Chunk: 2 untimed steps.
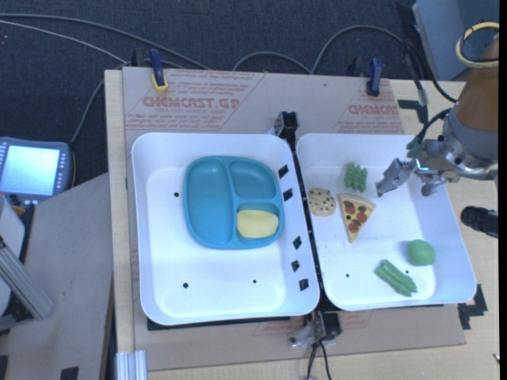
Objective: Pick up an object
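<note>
Above the right bin (451, 236), the gripper (405, 177) hovers near the pizza slice (356, 215), fingers spread apart, holding nothing.

Dark grey carpet (238, 14) covers the floor, with thin cables (71, 24) looping across it toward the tabletop (198, 93), a brown sheet printed with red lettering. 2 blue clamps (158, 68) grip its far edge. At the left sits a handheld screen unit (32, 169), its display glowing pale, above a metal rail (20, 279).
</note>
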Each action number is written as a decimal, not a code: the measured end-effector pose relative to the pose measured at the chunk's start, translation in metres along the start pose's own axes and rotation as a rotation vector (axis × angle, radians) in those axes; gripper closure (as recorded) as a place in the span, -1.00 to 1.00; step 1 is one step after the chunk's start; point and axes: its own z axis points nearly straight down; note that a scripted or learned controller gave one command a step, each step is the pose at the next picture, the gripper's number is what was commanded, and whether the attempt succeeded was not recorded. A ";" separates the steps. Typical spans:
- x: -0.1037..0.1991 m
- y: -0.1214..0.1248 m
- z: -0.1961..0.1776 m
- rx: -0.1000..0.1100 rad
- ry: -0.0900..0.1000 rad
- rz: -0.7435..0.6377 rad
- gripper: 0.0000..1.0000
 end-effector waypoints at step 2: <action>0.006 -0.003 0.040 -0.005 0.000 -0.002 -1.00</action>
